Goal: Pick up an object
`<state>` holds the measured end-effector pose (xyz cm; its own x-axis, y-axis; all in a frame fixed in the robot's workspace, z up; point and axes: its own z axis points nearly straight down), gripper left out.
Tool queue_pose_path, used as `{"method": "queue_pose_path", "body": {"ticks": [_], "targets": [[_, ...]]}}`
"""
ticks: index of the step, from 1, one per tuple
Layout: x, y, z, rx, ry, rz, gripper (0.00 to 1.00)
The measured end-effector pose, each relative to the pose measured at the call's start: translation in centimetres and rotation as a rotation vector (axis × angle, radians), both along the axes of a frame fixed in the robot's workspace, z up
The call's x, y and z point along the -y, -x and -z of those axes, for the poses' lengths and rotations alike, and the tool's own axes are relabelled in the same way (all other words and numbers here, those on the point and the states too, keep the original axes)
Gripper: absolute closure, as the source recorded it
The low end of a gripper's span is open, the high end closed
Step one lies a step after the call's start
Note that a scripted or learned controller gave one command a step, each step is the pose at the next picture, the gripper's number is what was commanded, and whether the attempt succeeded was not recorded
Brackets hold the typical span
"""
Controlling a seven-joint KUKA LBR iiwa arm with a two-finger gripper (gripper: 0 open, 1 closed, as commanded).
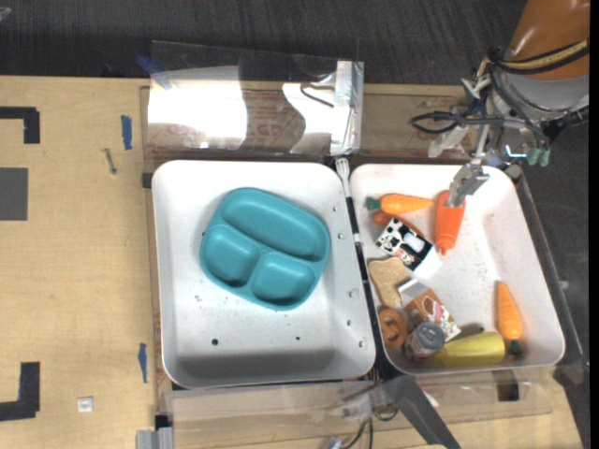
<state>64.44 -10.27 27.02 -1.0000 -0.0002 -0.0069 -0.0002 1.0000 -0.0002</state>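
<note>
Starting nearest the camera, the right bin (pixel 538 279) has a heap along its near wall: a yellow banana-like toy (pixel 473 348), a small grey can (pixel 429 338), a pretzel (pixel 392 325) and a slice of toast (pixel 387 276), with a small carrot (pixel 508 311) off to the right. Further in lies a black-and-white patterned block (pixel 403 242), then another carrot (pixel 405 202) lying flat near the far left corner.

Beside that one, an orange carrot toy (pixel 447 221) hangs point-down, its top pinched between the fingers of the claw (pixel 462 186), which is closed on it. It looks lifted, or at least tipped upright, above the bin floor, so the pick seems made; what remains is raising it clear and keeping the hold.

In the left bin (pixel 178 325) sits a teal divided plate (pixel 266 245). Beyond both bins, a clear plastic sheet (pixel 243 110) lies on the table (pixel 65 279).
</note>
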Motion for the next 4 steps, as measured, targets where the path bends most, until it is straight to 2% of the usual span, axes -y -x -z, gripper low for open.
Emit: {"method": "queue_pose_path", "body": {"ticks": [1, 2, 3, 4], "targets": [[1.1, 3.3, 16.1, 0.000, -0.001, 0.184, 0.00], [4.3, 5.4, 18.1, 0.001, -0.003, 0.324, 0.00], [1.1, 13.1, 16.5, 0.055, -0.002, 0.487, 0.00], [0.4, 3.2, 13.8, 0.002, -0.003, 0.554, 0.00]]}}
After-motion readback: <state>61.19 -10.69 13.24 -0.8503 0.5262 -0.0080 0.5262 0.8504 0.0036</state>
